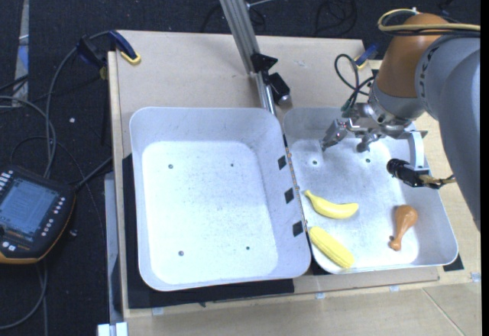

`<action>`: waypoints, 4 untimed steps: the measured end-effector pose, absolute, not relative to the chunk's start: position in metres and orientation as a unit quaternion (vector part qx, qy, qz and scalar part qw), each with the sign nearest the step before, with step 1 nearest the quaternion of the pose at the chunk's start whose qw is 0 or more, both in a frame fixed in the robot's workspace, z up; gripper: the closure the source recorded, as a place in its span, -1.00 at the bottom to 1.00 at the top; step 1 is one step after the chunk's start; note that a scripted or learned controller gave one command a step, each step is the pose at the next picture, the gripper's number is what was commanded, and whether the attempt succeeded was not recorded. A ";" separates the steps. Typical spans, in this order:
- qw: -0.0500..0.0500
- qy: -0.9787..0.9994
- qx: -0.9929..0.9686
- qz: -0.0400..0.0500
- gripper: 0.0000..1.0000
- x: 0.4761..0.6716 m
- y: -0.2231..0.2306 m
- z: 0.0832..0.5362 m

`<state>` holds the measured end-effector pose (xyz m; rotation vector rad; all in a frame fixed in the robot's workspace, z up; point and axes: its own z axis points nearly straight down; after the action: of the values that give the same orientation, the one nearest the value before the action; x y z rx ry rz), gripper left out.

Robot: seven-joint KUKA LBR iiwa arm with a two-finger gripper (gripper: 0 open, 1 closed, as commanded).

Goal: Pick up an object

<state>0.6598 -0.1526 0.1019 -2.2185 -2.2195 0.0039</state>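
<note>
Gripper (349, 137) is hovering over the back of the right bin (435, 247), fingers spread apart, gripping nothing. Arm (428, 59) is reaching in from the right. A banana (331, 207) is lying near the bin's middle, a corn cob (331, 247) just in front of it at the front-left corner, a chicken drumstick (401, 224) sitting toward the front right. Left bin (153, 128) is sitting alongside.

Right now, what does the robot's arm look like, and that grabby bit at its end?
The arm is fat, round and smooth grey, with a shiny orange band above the wrist. A yellowish cable loops over its top, and dark cables curl beside it. The tool is small and metal-grey, with two thin fingers. A black part with a little orange on it sticks out nearby.
</note>
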 end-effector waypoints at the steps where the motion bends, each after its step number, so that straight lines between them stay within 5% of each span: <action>1: -0.001 -0.707 -0.707 0.000 1.00 0.661 -0.153 0.115; 4: -0.001 -0.707 -0.707 -0.001 1.00 0.658 -0.144 0.246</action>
<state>0.6582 -0.1437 0.2459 -2.2223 -2.2233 -0.0025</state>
